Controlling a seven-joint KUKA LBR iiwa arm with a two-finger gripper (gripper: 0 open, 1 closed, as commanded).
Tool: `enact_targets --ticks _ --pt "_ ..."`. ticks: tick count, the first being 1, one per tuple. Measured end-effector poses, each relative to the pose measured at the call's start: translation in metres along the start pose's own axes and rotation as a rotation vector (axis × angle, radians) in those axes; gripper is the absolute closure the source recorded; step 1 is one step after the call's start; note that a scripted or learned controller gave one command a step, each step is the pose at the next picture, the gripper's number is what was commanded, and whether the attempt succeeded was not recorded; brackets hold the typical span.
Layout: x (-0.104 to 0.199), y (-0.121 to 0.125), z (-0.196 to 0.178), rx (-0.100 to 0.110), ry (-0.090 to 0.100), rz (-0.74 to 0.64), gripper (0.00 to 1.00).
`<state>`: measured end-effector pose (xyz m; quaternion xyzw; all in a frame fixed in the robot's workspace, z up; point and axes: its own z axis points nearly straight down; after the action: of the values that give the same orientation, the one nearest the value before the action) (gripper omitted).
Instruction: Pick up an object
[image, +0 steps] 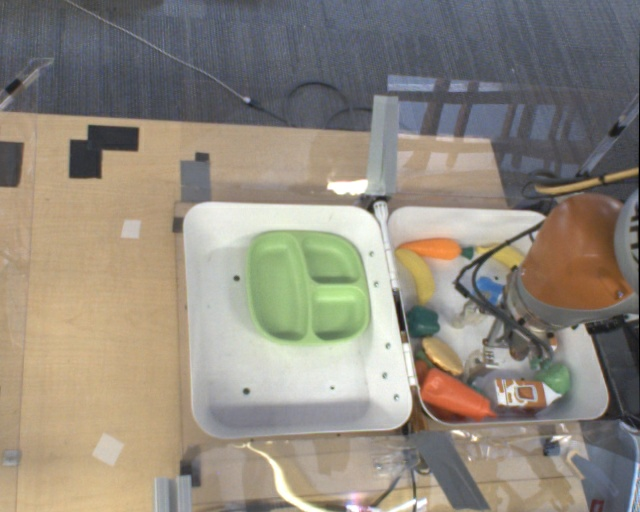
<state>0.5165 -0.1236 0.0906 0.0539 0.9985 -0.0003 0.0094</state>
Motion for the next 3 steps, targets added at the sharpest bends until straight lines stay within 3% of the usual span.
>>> enact_targets --ticks 1,2,3 --pt "-0.082 0.037 -0.016 -0.002 0.008 -0.131 0.00" --pt "-0.136 0.044 -0.004 0.007 0.040 -0.102 0.00" --pt "-0.143 0.042 -0.003 0.009 0.050 -0.201 0.00"
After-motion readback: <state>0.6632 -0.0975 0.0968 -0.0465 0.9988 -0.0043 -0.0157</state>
